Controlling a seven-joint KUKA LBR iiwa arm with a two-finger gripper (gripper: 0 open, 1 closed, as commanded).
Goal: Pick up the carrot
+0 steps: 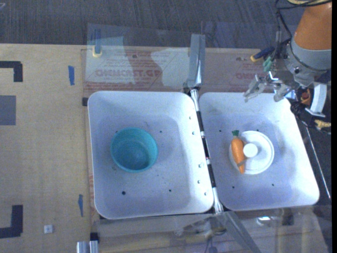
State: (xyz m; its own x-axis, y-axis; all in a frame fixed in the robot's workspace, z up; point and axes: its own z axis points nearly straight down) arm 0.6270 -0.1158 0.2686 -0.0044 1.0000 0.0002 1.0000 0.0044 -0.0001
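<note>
I see the carrot [238,152] lying on a white plate [261,161] in the right bin [295,183]. My end effector [266,88] hovers over that bin's far edge, fingers spread apart, gripping nothing. Faint lettering on the cardboard [137,70] behind is unreadable.

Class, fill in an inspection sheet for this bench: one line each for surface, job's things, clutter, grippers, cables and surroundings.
Surface: two shallow white bins side by side, left bin and right bin, on a tan bench.
Job's things: carrot lies on the left part of a white plate in the right bin, green top pointing to the far side.
Clutter: teal bowl upright in the left bin.
Grippers: gripper over the right bin's far edge, apart from the carrot, fingers spread, nothing between them.
Cables: black cable by the arm.
Surroundings: blue tape and black marks on the bench.
</note>
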